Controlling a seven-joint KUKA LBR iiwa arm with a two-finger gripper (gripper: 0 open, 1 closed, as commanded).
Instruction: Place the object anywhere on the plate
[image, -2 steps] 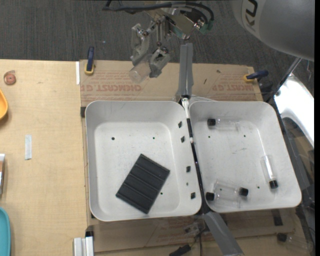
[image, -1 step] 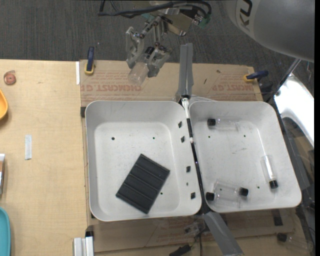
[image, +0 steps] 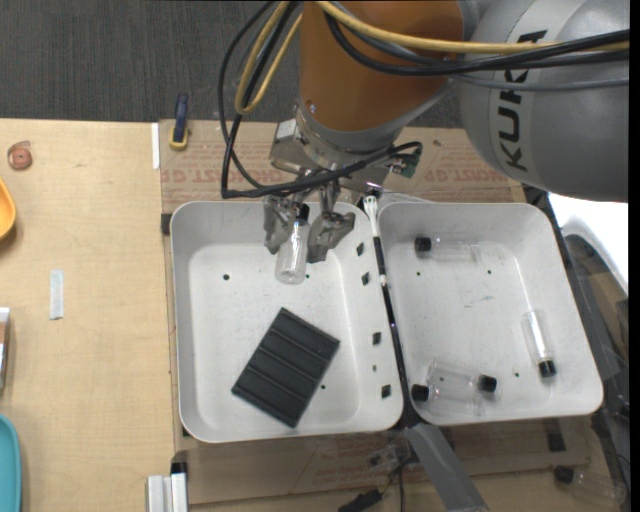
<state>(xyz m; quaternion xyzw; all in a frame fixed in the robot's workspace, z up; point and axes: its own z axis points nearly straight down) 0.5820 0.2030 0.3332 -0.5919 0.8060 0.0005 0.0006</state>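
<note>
A black ribbed rectangular plate (image: 287, 365) lies flat in the left bin (image: 200, 400), toward its front. My gripper (image: 297, 246) hangs over the back of that bin, above and behind the plate. It is shut on a clear plastic vial (image: 291, 264), which stands roughly upright between the two fingers with its lower end poking out below them. The vial is well apart from the plate.
The right bin (image: 570, 300) holds three clear vials with black caps: one at the back (image: 445, 248), one on the right (image: 538, 342), one at the front (image: 455, 385). A wooden bench surface (image: 90, 300) stretches to the left. The arm's cables (image: 250, 100) loop above the left bin.
</note>
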